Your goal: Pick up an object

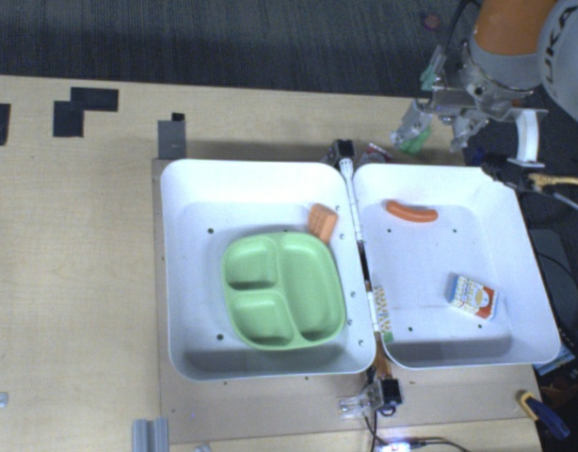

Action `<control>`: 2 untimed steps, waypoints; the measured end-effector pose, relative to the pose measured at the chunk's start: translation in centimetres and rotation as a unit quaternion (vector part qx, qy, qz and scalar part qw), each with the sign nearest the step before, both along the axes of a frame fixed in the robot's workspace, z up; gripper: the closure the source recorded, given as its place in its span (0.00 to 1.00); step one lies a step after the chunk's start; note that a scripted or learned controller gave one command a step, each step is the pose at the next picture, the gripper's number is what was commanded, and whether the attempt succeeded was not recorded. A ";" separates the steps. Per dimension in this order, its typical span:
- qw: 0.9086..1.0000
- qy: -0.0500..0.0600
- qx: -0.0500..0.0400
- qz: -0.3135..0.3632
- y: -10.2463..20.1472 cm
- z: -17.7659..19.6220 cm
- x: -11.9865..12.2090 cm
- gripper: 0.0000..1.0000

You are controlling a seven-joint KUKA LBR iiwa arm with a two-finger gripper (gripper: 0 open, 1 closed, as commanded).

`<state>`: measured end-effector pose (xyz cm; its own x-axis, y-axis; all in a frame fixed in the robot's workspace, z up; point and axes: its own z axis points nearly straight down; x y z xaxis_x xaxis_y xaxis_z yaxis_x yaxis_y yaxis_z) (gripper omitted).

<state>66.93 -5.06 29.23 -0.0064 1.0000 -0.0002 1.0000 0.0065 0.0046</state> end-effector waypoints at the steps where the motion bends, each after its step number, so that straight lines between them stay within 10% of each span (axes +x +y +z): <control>1: 1.000 0.000 0.000 0.000 0.0 0.0 0.0 0.00; 2: 1.000 0.001 0.000 -0.002 0.0 -1.4 -11.6 0.00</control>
